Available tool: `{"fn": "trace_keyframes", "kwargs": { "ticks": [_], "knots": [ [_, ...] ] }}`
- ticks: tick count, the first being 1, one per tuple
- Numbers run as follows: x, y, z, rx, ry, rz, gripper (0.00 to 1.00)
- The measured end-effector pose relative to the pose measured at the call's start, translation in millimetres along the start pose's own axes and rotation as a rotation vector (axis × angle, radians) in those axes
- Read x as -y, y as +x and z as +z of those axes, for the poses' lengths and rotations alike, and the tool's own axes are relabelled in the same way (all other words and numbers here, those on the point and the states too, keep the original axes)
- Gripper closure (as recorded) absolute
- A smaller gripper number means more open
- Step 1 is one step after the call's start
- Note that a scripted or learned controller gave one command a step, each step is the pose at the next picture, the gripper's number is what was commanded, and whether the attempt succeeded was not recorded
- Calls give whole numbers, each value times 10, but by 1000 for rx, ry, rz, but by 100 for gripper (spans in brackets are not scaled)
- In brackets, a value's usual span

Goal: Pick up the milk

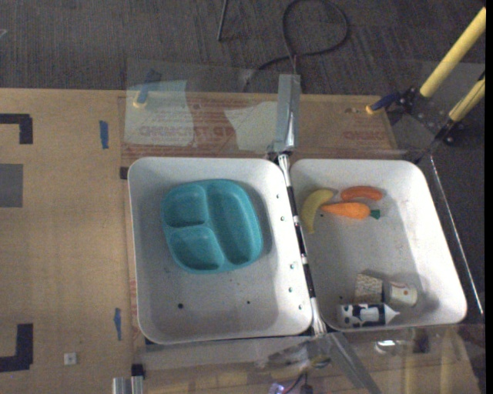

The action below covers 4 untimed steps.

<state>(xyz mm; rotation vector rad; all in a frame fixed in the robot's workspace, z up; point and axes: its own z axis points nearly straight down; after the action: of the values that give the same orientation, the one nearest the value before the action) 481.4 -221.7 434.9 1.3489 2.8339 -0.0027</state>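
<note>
A: Where is the milk [368,314] seen, taken from the teal divided plate [214,225]?

B: It is found to the right of the plate and nearer the camera, in the other bin. The small carton, patterned in black and white, is laid on its side against the near wall of the right bin [441,254].

A: What is placed around it?

B: A tan box [369,287] and a small white cup [402,294] are set just behind it, also right of the plate and nearer the camera. A banana [314,206], a carrot [350,210] and a second orange piece [361,193] are gathered just right of the plate, at about its height in the view.

A: And the plate itself?

B: It is held in the left bin [146,254], towards that bin's far side.

A: How is the surface described?

B: The bins are carried on a tan bench top [62,231]. Left of the plate, blue tape strips [103,135] and black corner marks [17,128] are stuck to it. Beyond the plate, a clear sheet [166,115] and a metal bracket [286,115] are seen.

A: The room?

B: Further beyond the plate, grey carpet [115,38] is crossed by a black cable [312,23]. Far right of the plate, yellow poles [454,54] are leaned.

A: The jaws?

B: Whether they are released or clenched cannot be told.
</note>
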Motion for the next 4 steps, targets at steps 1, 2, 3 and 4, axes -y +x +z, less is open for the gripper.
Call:
{"fn": "trace_keyframes", "kwargs": {
  "ticks": [1, 2, 3, 4],
  "knots": [
    [0, 0, 0, 0, 0, 0, 0],
    [-294, -140, 346, -2, 0, -36, 0],
    [22, -9, 1688, -2, -1, -220, 0],
    [25, -22, 174, -1, -1, -246, 0]
  ]
}}
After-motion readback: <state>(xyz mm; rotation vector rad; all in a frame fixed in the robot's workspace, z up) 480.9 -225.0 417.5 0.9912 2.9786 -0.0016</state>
